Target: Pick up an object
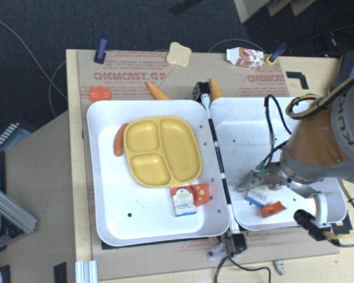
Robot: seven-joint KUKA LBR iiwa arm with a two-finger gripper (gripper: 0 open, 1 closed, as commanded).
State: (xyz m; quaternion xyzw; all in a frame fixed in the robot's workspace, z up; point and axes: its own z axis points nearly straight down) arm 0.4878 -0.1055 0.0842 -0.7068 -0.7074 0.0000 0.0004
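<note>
My gripper is low in the right bin, near its front left part, on the grey arm with the orange band. Just below the gripper lies a small blue and white packet, touching or nearly touching it. A flat red piece lies beside the packet toward the front. In the left bin are a yellow divided plate, a red sausage along its left side, and a small white carton with a red wrapper next to it.
A black part of the arm hangs over the right bin's front right corner. On the cardboard behind the bins lie a bread slice, two carrots, an orange disc, a blue clip and a crumpled packet.
</note>
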